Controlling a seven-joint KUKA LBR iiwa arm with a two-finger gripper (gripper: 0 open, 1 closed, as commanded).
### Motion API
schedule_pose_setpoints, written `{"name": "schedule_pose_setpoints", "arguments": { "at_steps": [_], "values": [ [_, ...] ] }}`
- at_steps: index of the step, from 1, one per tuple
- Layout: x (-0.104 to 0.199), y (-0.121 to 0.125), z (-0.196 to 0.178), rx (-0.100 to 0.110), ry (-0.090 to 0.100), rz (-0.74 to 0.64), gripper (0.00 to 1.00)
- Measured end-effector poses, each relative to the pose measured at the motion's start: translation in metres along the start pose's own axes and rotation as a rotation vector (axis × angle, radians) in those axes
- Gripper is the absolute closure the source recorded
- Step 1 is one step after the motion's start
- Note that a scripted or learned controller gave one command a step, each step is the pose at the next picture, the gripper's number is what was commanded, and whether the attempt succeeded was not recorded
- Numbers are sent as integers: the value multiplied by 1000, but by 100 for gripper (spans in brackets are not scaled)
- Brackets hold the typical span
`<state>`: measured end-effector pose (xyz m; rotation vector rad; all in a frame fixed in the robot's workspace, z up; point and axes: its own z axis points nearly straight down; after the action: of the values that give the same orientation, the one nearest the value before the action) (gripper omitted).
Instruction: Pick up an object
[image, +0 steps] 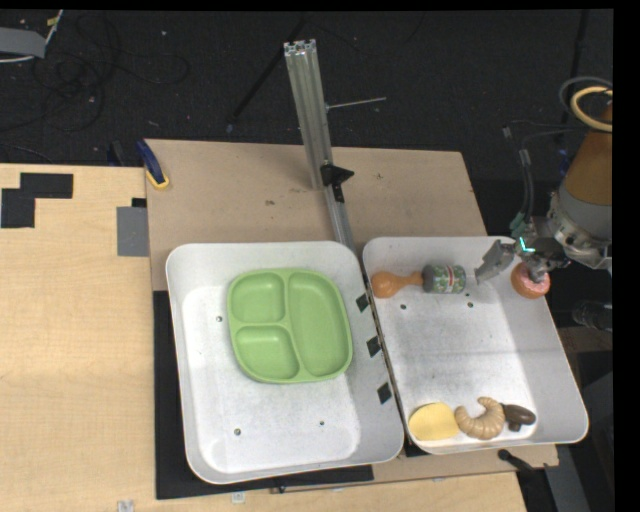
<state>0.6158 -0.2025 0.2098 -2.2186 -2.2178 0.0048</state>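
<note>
While my fingers (513, 264) hang spread wide over the far right corner of the right bin (470, 350), nothing sits between them. Nearest target is a small orange ball (530, 283) against the bin's right rim, touching or just beside my right-hand tip. A grey-green can-like piece (443, 278) lies just beside my other tip, with an orange knob-ended thing (386, 284) next to it. Yellow disc (432, 423), tan croissant-shaped toy (482, 418) and a dark brown piece (518, 414) sit at the near edge, well apart from me. Left bin (200, 400) holds a green divided plate (290, 325).

Risks, as I judge them: the ball rolls off if a tip nudges it; closing here could catch air between ball and can; the rim may block one tip on descent.
</note>
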Motion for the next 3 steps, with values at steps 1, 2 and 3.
{"name": "schedule_pose_setpoints", "arguments": {
  "at_steps": [1, 2, 3],
  "values": [
    [0, 1, -2, -4, -1, -1, 0],
    [7, 6, 58, 2, 0, -4, 0],
    [16, 5, 117, -2, 0, -5, 0]
  ]
}}
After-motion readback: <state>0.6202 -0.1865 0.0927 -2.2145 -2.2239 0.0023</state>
